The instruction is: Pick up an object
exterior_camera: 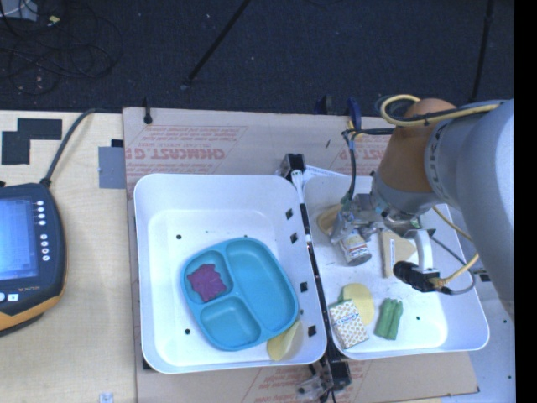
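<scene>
My gripper (354,232) is down in the upper left part of the right bin (457,330), under the grey wrist and its orange band. A small silvery can with a red and white label (358,250) lies tilted right at the gripper's tip, touching or nearly touching it. Whether it is held cannot be told. Lower in the same bin lie a pale yellow piece (359,294), a white patterned packet (348,323) and a green object (388,318). A thin wooden stick (384,254) lies just right of the can.
The left bin (159,217) holds a blue divided plate (252,267) with a purple item (206,282) in one compartment, and a yellow piece (285,342) by its front edge. A black cable end (417,275) hangs near the stick. A pendant (21,250) sits far left.
</scene>
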Robot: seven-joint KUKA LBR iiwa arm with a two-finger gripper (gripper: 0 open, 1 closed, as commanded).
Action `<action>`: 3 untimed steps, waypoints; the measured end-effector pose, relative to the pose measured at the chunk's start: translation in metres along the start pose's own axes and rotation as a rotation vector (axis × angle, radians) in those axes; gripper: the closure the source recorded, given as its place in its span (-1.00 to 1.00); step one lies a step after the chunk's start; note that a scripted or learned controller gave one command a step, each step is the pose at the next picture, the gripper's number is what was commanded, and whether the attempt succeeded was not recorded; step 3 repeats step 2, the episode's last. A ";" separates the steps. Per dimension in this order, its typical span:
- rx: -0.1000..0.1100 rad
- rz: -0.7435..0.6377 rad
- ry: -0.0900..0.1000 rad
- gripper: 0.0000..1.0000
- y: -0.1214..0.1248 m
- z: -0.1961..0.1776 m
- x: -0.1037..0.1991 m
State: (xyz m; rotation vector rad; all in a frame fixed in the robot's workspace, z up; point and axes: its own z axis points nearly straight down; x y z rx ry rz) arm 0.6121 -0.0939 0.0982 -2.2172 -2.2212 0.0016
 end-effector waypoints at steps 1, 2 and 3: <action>0.002 0.001 0.000 1.00 -0.033 -0.090 0.052; 0.003 0.000 0.000 1.00 -0.092 -0.131 0.077; 0.003 0.000 0.000 1.00 -0.092 -0.131 0.077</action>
